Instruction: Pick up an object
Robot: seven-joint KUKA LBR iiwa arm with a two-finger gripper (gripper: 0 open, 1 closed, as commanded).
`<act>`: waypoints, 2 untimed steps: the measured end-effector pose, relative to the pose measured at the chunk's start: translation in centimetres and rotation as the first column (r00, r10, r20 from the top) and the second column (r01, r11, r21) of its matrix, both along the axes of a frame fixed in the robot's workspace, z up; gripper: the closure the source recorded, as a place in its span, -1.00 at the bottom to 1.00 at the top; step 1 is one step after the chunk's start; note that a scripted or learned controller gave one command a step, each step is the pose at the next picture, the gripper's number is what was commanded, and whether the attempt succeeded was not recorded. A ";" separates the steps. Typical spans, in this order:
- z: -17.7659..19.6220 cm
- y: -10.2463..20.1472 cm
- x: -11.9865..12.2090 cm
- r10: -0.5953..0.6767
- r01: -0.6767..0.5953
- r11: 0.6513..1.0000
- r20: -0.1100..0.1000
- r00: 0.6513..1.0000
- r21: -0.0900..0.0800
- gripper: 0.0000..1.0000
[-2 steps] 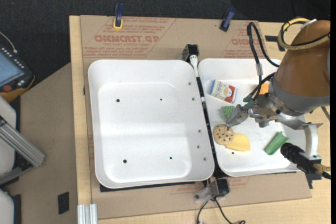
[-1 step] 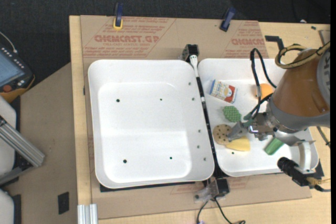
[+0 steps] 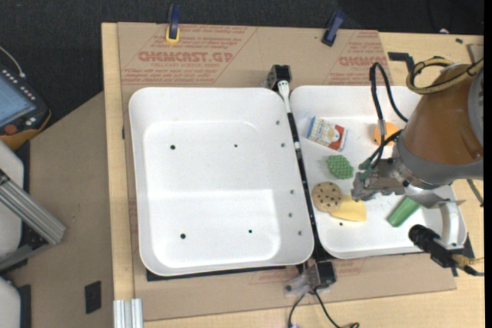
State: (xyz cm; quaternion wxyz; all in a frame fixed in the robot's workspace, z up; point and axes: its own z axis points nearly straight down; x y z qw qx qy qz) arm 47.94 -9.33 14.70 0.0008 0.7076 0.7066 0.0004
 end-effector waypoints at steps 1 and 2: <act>12.0 1.8 9.2 0.008 -0.008 1.000 0.019 1.000 -0.003 1.00; 11.2 1.1 2.6 -0.002 0.002 1.000 -0.007 1.000 0.002 1.00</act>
